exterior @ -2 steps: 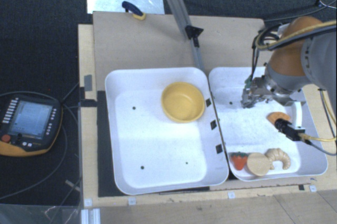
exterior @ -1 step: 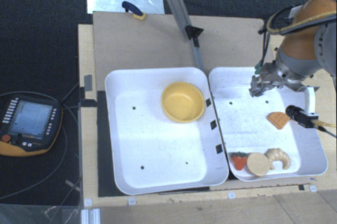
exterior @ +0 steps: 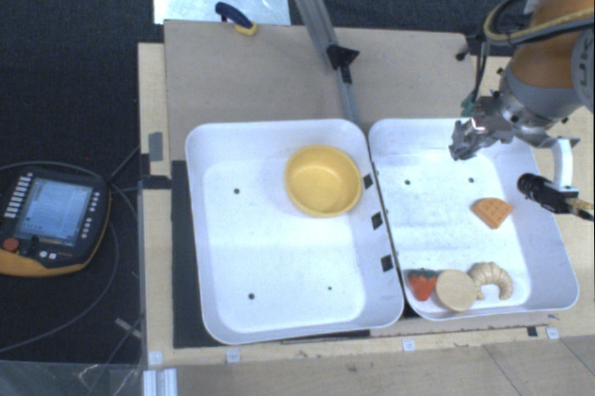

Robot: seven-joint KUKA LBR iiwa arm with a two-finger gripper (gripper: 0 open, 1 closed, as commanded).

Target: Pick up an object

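- I see the gripper (exterior: 465,141) hovering over the upper part of the right bin (exterior: 548,236); I cannot tell how it is set.
- The yellow bowl (exterior: 323,179) sits in the left bin (exterior: 214,227), near its upper right corner.
- In the right bin, an orange waffle piece (exterior: 492,212) lies toward the right side.
- Along its lower edge: a strawberry (exterior: 423,284), a round cracker (exterior: 456,290) and a croissant (exterior: 493,277), close together.
- A teach pendant (exterior: 51,217) lies left of the table (exterior: 270,73).
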